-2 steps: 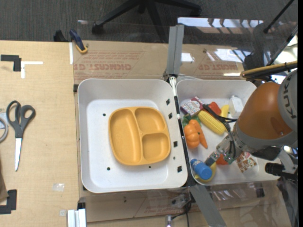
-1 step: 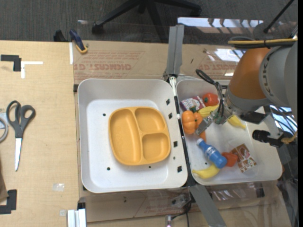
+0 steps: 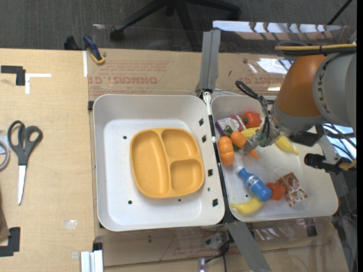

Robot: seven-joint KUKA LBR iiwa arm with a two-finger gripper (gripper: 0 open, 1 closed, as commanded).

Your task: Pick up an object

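The right bin point(image 3: 317, 205) holds several small toys. My gripper point(image 3: 255, 144) reaches down into the bin's upper left part, over an orange piece point(image 3: 239, 140) and a yellow piece point(image 3: 248, 133). Just left of it sits an orange pumpkin-like toy point(image 3: 226, 151). A red toy point(image 3: 252, 118) and a pink-and-white packet point(image 3: 229, 123) lie behind it. A yellow banana point(image 3: 285, 144) lies to its right, partly under the wrist. Nearer the front lie a blue bottle point(image 3: 254, 185), a second banana point(image 3: 248, 207), a red piece point(image 3: 277, 191) and a brown packet point(image 3: 292, 188).
The left bin point(image 3: 108, 152) holds a yellow divided plate point(image 3: 167, 162). Scissors point(image 3: 22, 152) lie on the bench at far left. The grey arm with its orange band point(image 3: 300, 89) hangs over the right bin's back right. A black cable point(image 3: 249, 92) loops above the bin.
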